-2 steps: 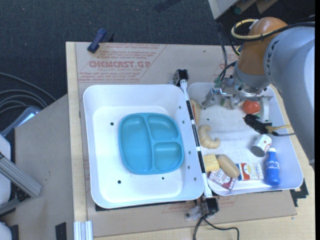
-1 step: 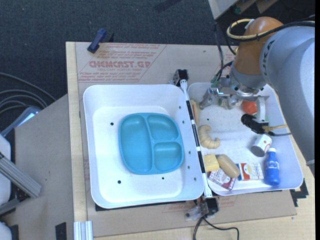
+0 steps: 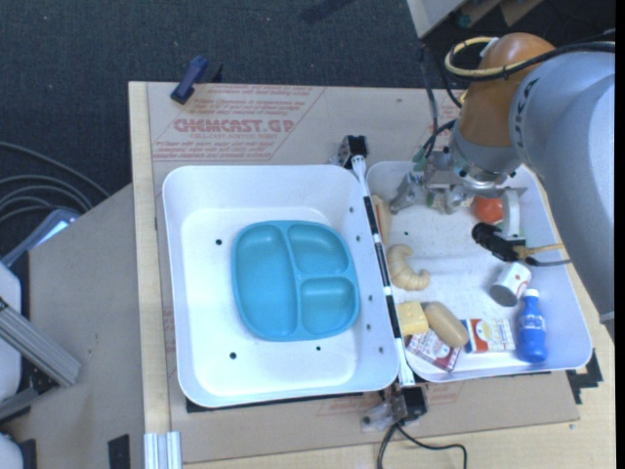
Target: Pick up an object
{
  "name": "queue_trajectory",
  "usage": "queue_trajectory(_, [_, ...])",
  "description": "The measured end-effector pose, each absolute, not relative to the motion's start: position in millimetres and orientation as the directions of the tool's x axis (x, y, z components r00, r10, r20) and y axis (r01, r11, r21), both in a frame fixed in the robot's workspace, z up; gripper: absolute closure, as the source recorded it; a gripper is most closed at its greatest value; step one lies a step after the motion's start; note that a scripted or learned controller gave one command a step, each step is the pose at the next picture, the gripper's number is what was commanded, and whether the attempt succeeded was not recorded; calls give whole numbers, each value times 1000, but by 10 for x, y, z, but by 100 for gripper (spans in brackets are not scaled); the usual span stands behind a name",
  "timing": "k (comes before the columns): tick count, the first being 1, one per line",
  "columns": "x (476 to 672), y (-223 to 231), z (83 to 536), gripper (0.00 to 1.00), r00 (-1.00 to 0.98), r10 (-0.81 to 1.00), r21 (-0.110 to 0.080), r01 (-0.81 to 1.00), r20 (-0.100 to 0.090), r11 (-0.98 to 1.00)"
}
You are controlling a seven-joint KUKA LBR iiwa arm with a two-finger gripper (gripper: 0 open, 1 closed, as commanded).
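Note:
My gripper [image 3: 428,197] hangs over the far left part of the right bin [image 3: 576,345], its fingers spread open with nothing between them. Just to its right lies a small red-orange ball [image 3: 488,207]. Nearer the camera sit a tan croissant-shaped piece [image 3: 408,269], a yellow block [image 3: 411,317] and a tan bread roll [image 3: 445,325]. A red and white carton [image 3: 486,335], a blue bottle [image 3: 530,326] and a small white cup [image 3: 511,283] lie toward the bin's right front.
The left bin [image 3: 190,262] holds a blue divided plate [image 3: 295,279]. A flat red and white packet [image 3: 433,354] lies at the right bin's front edge. The divider between the bins [image 3: 376,252] runs close to the gripper's left.

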State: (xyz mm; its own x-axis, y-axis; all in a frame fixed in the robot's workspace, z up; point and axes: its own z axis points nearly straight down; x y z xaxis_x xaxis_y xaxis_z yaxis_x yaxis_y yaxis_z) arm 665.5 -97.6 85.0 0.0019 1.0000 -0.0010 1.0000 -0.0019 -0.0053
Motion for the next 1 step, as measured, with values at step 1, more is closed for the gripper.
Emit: queue_trajectory(1, [6655,-966,853,0,2,1000,-5,1000,-4,-2])
